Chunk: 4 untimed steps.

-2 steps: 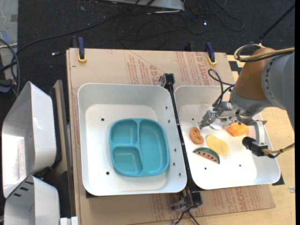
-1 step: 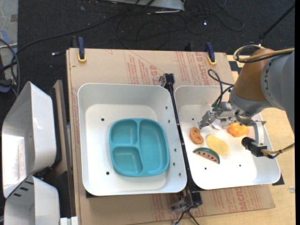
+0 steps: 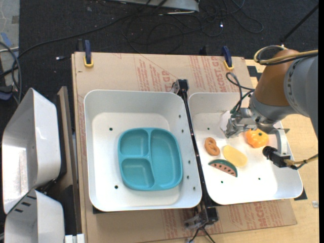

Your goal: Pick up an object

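- Nearest the camera lies the front rim of the left bin (image 3: 147,204), which bears a teal divided plate (image 3: 150,158) with three compartments, lying flat near its middle
- Beside it, the right bin (image 3: 253,194) holds the loose things; its front stretch of floor is bare white
- Nearest of those things is a watermelon slice (image 3: 223,167), red with a dark green rind, its long axis slanting down toward the view's right
- Just behind it, touching or nearly so, sits a pale yellow piece (image 3: 235,156), rounded and lying at a similar slant
- To the left of that, close to the wall between the bins, is a small brown pretzel-like piece (image 3: 212,146), a little apart from the other two
- Further back and to the right is an orange pumpkin-like toy (image 3: 256,138) with a green spot on top, right against the tool
- The gripper (image 3: 234,125) hangs over the back part of the right bin, its metal tip just left of the orange toy; whether the fingers are spread or closed cannot be told from this slant, and nothing can be seen between them
- The relation that matters, as I judge it: the orange toy lies beside the tip, toward the view's right and slightly nearer the camera, not under it, so a grasp on it would need a small shift that way before closing
- The three flatter pieces lie nearer the camera and to the left of the tip, near but clearly apart from it
- Behind all this the grey arm (image 3: 298,92) with its orange band (image 3: 271,82) comes in from the right
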Tool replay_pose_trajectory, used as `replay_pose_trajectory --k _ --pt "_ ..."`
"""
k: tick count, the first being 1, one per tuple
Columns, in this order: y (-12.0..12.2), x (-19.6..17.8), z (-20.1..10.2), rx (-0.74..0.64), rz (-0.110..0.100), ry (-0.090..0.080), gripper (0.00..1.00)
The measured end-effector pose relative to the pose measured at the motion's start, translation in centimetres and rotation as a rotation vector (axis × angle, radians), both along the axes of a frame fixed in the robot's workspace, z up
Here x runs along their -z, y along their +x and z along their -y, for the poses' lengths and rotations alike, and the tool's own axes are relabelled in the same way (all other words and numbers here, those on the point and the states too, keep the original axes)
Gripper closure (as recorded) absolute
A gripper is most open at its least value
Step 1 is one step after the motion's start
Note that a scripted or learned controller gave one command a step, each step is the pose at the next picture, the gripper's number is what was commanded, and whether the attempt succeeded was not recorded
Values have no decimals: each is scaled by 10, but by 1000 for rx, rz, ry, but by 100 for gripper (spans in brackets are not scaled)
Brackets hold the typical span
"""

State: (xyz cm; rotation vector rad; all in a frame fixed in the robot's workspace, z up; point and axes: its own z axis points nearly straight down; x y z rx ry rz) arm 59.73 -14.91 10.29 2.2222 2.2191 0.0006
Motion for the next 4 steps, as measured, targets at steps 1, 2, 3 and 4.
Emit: replay_pose_trajectory --k 1,2,3,4 --pt "-2 -63 5 0 5 -1 100" --pt "-1 -124 -1 -5 5 -1 100" --pt "4 -171 -8 -6 5 -1 100" --pt "0 -163 -71 -8 -3 1 100"
